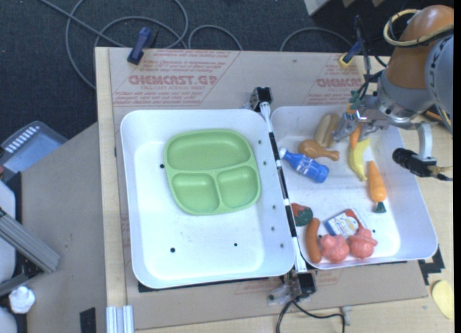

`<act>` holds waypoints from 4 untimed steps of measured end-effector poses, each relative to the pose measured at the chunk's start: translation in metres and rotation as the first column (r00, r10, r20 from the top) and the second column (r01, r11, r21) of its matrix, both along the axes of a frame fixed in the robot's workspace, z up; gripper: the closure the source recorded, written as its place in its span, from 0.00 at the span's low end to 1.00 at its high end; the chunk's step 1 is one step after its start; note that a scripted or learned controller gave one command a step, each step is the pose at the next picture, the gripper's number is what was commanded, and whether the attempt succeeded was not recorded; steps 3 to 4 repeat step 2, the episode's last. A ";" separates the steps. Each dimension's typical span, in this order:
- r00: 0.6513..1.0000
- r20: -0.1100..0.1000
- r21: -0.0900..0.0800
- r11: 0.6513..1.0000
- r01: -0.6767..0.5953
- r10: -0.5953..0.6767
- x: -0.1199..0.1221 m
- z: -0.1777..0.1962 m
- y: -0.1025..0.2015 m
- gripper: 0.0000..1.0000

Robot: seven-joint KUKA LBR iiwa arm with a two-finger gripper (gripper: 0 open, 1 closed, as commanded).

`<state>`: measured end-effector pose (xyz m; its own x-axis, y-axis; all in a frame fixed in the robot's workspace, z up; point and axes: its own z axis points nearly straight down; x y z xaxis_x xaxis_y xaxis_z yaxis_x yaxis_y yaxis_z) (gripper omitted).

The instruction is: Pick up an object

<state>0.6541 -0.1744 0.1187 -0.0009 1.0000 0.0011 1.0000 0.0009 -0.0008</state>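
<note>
Where the arm reaches in over the far right corner of the right bin [425, 238], the claw [356, 117] hangs low above a cluster of toy food, and whether it is spread or pressed together cannot be told, since its tip is small and partly lost against what lies under it. Just below and touching the tip's outline lies a banana [357, 160], its long axis running from the claw toward the near edge of the bin, curving slightly. Just left of the claw lies a tan bread roll [326, 130], also lengthwise away from the camera, and beyond it a drumstick [319, 151] and a blue bottle [305, 166]. A carrot [376, 183] lies nearer the camera, beside the banana. The banana looks the likeliest target: it lies almost directly beneath, so the move would be mostly a short descent, closing across its narrow width.
</note>
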 end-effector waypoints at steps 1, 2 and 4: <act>1.000 -0.001 0.000 1.000 0.000 0.000 0.001 0.017 0.066 1.00; 1.000 0.000 0.000 1.000 -0.001 0.001 -0.027 0.066 0.130 1.00; 1.000 0.000 0.000 1.000 -0.001 0.001 -0.027 0.066 0.130 1.00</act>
